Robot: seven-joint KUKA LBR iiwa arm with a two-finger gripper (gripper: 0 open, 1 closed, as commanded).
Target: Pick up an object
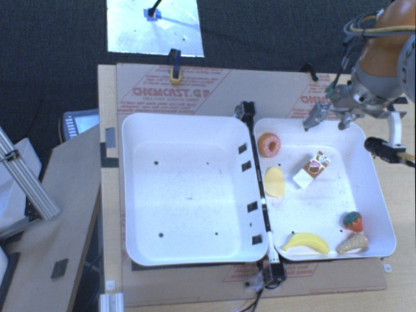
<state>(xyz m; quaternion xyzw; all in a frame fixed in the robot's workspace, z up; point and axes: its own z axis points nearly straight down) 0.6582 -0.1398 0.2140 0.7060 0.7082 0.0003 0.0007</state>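
Claw [330, 114] spread, empty, above far rim of right white bin [380, 194]. Drop straight onto pink-frosted ring doughnut [268, 144], clear of neighbours.

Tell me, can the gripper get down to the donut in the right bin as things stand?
Probably yes. The gripper hangs open above the right bin's far rim, and the donut lies alone near the far left corner, nothing on top; the bin wall close beside it may crowd one finger.

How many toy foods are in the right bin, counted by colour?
Yellow: 2, banana and a pale oval piece
Orange-pink: 1, doughnut
Red: 1, strawberry
White: 1, cake slice
Tan: 1, cone-shaped piece
Total: 6
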